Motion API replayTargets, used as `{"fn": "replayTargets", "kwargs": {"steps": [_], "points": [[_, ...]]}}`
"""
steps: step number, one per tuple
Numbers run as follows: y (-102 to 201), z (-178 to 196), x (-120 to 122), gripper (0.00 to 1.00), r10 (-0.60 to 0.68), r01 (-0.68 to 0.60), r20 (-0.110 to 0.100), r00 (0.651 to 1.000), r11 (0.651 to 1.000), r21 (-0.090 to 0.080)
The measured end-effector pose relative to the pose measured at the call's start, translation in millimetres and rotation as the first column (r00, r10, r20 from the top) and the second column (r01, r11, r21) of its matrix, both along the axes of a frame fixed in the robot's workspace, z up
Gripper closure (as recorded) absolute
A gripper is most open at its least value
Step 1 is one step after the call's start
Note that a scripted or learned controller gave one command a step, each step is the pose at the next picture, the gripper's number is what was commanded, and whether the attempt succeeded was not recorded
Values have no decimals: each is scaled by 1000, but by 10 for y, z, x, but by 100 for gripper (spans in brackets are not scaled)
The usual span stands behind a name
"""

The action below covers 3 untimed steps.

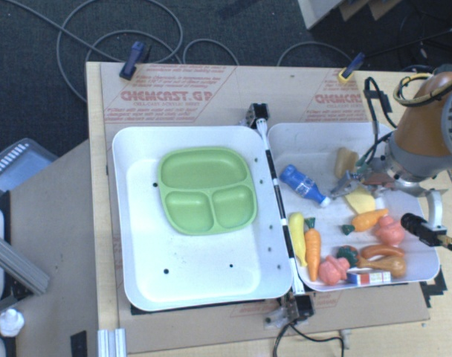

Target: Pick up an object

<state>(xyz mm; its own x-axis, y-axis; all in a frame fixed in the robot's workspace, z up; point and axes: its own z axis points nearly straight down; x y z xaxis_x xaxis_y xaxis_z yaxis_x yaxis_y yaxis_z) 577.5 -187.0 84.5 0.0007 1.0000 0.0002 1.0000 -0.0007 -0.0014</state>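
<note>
Two white bins (pixel 137 199) sit on a tan counter (pixel 211 88) printed with red lettering. The far bin from the jaws holds a pale green divided plate (pixel 207 188). Near the jaws lie a blue bottle (pixel 302 185), a yellow banana (pixel 296 236), an orange carrot (pixel 313 248) and pink toys (pixel 331 269).

divided tray (pixel 207 190) lies in the left bin (pixel 133 222); toy food pile (pixel 360 244) fills the right bin (pixel 308 136).
</note>
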Motion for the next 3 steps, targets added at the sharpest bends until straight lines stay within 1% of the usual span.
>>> {"fn": "replayTargets", "kwargs": {"steps": [1,2,3], "points": [[95,7,896,0,2,-2,3,1000,1000,-1],[93,112,902,100,3,-3,6,1000,1000,-3],[1034,1011,692,100,2,-2,4,1000,1000,0]]}}
